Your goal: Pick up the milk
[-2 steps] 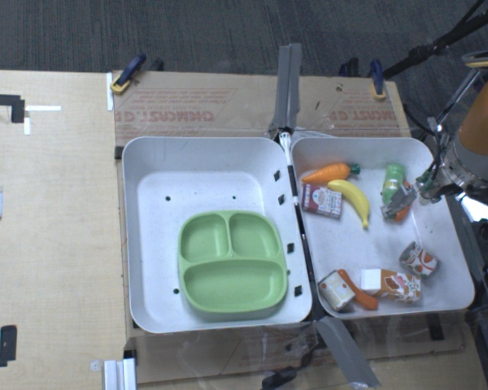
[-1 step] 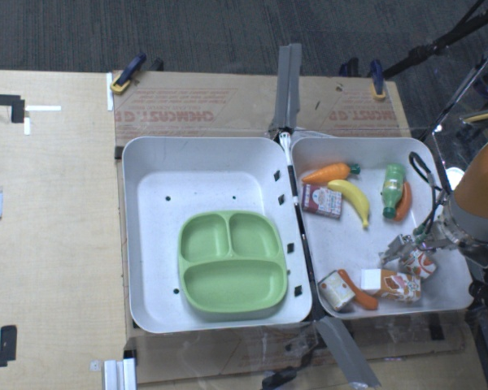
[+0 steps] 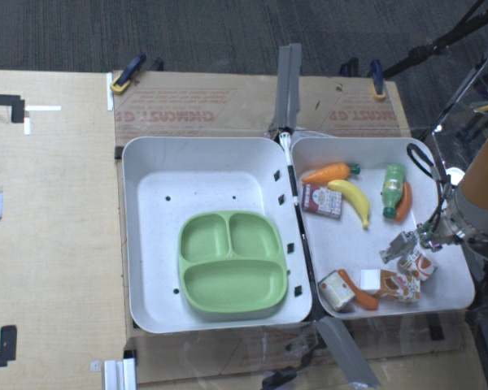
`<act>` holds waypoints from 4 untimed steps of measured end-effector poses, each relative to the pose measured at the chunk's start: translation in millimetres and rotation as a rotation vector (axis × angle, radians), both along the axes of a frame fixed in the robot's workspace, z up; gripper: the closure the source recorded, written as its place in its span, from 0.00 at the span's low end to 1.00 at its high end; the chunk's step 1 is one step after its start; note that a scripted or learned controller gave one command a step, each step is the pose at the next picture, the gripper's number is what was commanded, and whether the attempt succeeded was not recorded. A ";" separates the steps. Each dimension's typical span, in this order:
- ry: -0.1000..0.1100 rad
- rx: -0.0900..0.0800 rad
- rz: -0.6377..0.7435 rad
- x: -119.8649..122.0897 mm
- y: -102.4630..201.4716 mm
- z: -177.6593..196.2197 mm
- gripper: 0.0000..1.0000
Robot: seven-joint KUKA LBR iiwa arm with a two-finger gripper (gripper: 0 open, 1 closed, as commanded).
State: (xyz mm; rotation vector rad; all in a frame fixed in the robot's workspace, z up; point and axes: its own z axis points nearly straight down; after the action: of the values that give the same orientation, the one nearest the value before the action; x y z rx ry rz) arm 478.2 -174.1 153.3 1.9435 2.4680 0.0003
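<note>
An orange-and-white milk carton (image 3: 403,283) lies on its side near the front right corner of the right bin (image 3: 451,299). My gripper (image 3: 408,250) hangs directly over the carton's far end, very close to it or touching it. I cannot tell whether the carton is in its grasp. The arm reaches in from the right edge, with its orange band above the wrist.
The right bin also holds a carrot (image 3: 327,172), a banana (image 3: 354,199), a dark red carton (image 3: 322,201), a green bottle (image 3: 392,188), a tan carton (image 3: 335,291), a small carrot (image 3: 360,293) and a white cube (image 3: 370,279). A green divided plate (image 3: 232,262) sits in the left bin.
</note>
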 end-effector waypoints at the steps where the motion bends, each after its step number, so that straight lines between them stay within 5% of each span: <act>1: -0.001 -0.001 0.045 23.2 -27.6 62.3 0.00; 2: -0.003 -0.001 0.215 2.4 -32.6 -50.2 0.00; 3: 0.000 0.001 0.330 -0.2 -0.6 -61.7 0.00; 4: -0.002 -0.002 0.388 0.3 -48.5 15.9 0.00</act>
State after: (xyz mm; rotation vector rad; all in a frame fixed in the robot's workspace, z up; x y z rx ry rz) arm 478.5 -222.7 169.2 1.4305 2.7933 -0.0006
